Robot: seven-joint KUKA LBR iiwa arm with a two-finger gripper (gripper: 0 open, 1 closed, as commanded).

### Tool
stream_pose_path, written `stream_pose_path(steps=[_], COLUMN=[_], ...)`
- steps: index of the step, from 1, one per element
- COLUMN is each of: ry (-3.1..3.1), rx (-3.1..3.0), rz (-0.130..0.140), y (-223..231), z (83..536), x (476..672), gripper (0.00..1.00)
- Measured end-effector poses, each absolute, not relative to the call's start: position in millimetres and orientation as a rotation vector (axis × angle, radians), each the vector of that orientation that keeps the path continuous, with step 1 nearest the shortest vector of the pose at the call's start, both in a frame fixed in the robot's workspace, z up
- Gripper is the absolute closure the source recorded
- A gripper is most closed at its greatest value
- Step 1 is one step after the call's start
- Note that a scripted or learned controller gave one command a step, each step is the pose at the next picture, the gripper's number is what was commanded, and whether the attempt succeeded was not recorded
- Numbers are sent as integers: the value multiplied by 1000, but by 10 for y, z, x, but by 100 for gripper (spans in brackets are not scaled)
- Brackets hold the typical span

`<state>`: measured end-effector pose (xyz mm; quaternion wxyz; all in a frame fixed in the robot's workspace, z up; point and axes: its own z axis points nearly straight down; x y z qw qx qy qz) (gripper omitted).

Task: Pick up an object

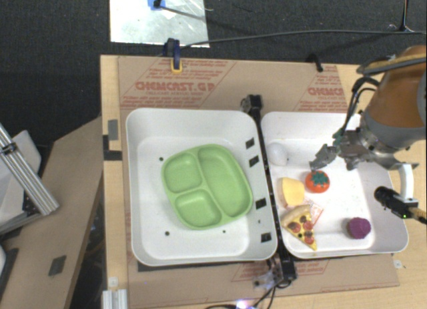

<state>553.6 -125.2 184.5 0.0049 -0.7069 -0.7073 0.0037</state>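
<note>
Landmark: the small round red toy tomato with a green top [318,181], lying in the right shallow white bin [383,244].
Jaws: the grey two-finger gripper [323,158] hangs just above and behind the tomato, its dark fingers look parted, with nothing between them.
Key relation: the tomato lies just in front of the jaws, slightly below them (being round, it has no long axis to line up with).
Neighbours: a yellow cheese wedge [291,191] just left of the tomato; a pizza slice toy [301,223] in front-left; a purple ball [359,227] to the front-right.
Judgement: a short descent would likely bracket the tomato.
</note>
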Motion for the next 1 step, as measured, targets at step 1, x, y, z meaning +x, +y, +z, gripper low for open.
stream_pose_path(steps=[1], ry=[-2226], rx=[-2219], rz=[-1], y=[-1249], z=[1917], x=[5568], gripper=[0])
